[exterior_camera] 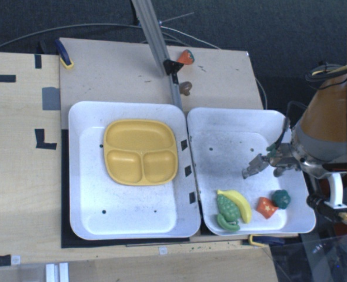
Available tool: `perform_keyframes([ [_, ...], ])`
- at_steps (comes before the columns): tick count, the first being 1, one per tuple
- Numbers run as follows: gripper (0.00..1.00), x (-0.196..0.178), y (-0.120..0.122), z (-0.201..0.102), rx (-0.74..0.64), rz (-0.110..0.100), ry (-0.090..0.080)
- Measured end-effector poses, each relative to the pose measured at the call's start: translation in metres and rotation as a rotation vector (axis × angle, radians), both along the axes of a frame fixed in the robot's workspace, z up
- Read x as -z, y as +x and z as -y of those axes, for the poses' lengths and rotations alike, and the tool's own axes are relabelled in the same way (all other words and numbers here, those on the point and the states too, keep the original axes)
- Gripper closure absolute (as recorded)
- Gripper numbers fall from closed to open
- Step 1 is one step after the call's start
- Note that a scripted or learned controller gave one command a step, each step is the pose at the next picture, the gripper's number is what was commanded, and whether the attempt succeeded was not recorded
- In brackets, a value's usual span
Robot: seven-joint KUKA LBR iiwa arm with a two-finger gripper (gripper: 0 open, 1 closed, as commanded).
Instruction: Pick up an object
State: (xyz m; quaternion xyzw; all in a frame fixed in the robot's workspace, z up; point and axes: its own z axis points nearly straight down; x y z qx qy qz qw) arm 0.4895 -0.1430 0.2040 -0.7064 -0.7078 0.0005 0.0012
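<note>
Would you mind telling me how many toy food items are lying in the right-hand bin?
4: a banana, a green vegetable touching its left side, a red piece and a dark green piece, all near the right bin's front edge.

Yellow divided plate in a white bin; yellow banana, green vegetable (bumpy-textured), red toy.

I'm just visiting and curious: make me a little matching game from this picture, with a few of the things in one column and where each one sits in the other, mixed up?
Things:
1. yellow divided plate
2. banana
3. gripper
4. blue-and-yellow clamp

Places:
A. over the middle of the right bin
B. at the board's far left corner
C. in the left bin
D. near edge of the right bin, beside green toy food

Pairs: 1-C, 2-D, 3-A, 4-B
</note>
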Motion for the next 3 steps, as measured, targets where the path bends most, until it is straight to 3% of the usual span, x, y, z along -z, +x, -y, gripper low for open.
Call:
perform_keyframes([
  [1, 0.00, 0.000, 0.000, 0.000, 0.000, 0.000, 0.000],
  [3, 0.00, 0.089, 0.003, 0.005, 0.001, -0.005, 0.001],
])
